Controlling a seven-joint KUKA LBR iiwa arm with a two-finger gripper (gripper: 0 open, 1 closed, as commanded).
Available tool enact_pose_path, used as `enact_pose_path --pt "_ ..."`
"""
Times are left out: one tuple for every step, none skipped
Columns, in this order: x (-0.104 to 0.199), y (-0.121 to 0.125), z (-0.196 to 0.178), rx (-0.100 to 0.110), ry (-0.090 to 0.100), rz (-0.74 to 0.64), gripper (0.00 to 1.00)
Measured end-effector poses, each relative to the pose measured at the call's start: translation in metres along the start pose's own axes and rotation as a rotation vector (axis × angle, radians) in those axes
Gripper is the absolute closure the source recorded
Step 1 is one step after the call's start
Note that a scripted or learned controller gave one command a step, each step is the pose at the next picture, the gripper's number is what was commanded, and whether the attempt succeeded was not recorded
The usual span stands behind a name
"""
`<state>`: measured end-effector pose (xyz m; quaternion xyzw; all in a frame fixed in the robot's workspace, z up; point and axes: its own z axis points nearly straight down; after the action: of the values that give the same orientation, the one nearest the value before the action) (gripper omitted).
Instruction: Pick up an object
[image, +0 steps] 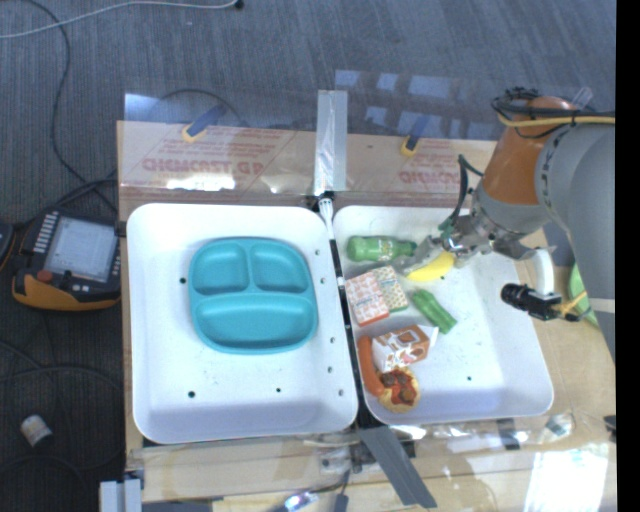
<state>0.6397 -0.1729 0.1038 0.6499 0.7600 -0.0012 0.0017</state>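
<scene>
The right bin (500, 385) holds several items: a green bottle (378, 247) lying on its side, a yellow banana-like piece (432, 267), a small green object (433, 310), a patterned box (375, 295), an orange-and-white packet (402, 348) and a red-orange item (396, 386). My gripper (455, 241) is low over the bin's back part, just at the upper right end of the yellow piece and right of the bottle. The grey arm with its orange band (515, 165) rises behind it. Nothing is visibly lifted.
The left bin (160, 400) carries a teal divided plate (252, 293). A black fitting (525, 297) sits at the right bin's right wall. A pendant with a screen (65, 260) lies on the floor at the left. Taped cardboard (230, 160) runs behind the bins.
</scene>
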Motion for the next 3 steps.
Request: enact_pose_path --pt "-0.032 -0.012 -0.09 0.002 0.003 -0.018 1.0" --pt "-0.032 -0.012 -0.09 0.003 0.003 -0.018 0.0" --pt "-0.012 -0.032 0.01 0.001 0.004 0.009 0.0"
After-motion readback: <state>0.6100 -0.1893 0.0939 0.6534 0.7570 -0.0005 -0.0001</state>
